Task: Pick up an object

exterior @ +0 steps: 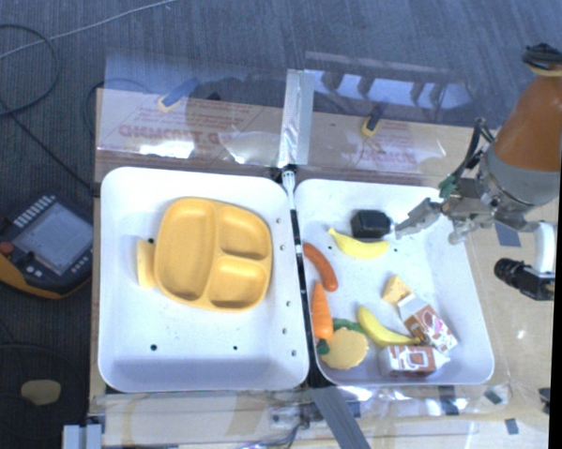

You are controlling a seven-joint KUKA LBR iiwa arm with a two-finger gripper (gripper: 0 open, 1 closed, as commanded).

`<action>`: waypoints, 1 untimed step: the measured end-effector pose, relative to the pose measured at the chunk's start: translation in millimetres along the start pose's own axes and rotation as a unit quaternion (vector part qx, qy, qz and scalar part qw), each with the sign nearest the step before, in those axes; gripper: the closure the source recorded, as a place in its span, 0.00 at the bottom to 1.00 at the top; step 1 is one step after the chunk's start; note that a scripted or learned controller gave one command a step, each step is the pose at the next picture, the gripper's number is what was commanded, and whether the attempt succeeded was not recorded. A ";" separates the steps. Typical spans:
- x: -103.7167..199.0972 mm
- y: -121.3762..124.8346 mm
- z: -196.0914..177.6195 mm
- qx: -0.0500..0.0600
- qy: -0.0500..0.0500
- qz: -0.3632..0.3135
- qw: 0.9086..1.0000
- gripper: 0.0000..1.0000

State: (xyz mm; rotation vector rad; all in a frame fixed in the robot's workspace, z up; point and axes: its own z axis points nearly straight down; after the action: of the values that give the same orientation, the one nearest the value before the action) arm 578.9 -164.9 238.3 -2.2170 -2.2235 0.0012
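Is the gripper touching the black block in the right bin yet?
Cannot tell. In the camera view the gripper tip sits right beside the black block, just above the banana, but no clear gap or contact shows at this slant.

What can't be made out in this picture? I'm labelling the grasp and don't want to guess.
- Gripper: camera view, too small and blurred to read its fingertips.
- Yellow piece: partly tucked under the yellow tray, shape unclear.
- Boxes: print too small to read.

Bright, even overhead light, glare on the white bins (198, 379), slightly soft focus throughout.
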 end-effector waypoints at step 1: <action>34.2 1.5 93.4 0.001 -0.001 0.009 1.000 0.00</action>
State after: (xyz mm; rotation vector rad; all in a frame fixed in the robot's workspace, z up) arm 580.2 -130.6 144.9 -2.2360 -2.2030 0.0052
